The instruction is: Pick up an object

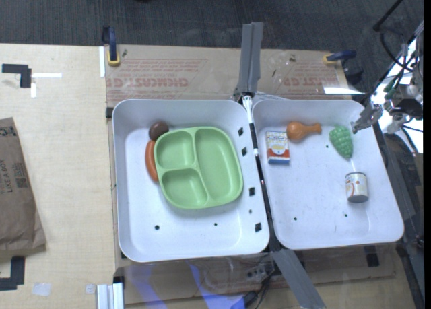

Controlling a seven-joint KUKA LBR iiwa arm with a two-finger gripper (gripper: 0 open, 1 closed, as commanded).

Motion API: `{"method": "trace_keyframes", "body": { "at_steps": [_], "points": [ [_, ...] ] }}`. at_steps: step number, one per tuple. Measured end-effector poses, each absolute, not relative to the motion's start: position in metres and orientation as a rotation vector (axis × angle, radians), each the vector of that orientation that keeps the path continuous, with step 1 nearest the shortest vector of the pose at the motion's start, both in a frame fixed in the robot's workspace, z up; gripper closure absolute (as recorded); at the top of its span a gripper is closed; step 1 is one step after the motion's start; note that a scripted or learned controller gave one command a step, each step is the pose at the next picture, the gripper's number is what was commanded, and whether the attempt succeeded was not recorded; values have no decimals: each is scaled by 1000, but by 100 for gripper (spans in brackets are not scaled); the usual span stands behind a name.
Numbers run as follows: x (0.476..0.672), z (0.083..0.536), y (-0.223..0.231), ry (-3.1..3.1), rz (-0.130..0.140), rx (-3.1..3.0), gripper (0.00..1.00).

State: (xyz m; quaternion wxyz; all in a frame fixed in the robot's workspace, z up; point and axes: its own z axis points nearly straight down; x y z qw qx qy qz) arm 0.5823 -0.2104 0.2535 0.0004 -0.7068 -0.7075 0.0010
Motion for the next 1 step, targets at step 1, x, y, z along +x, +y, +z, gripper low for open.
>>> {"method": "trace_keyframes", "body": {
  "at_steps": [1],
  "points": [
    [620,93,-212,-2166,-15,-2269,0]
  ]
}}
